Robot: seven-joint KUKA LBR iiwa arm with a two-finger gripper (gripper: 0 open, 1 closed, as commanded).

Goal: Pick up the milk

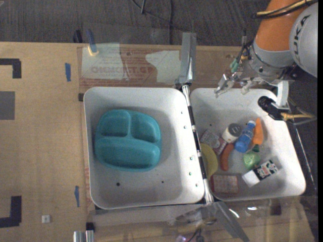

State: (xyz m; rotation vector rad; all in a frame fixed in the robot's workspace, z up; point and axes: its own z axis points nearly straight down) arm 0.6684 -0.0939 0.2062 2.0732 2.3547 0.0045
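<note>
White carton w/ black patches, the milk (260, 172), lies tipped near the right bin's (298, 185) front right corner. Prob light, stiff card; grip across its narrow sides. Gripper (233, 82) hovers over back rim, released.

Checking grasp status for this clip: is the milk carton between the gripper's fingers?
No. The milk carton lies in the right bin near its front right corner, while the gripper hovers apart over the bin's far edge.

Tan bench (40, 135), dark carpet floor (60, 9)
</note>
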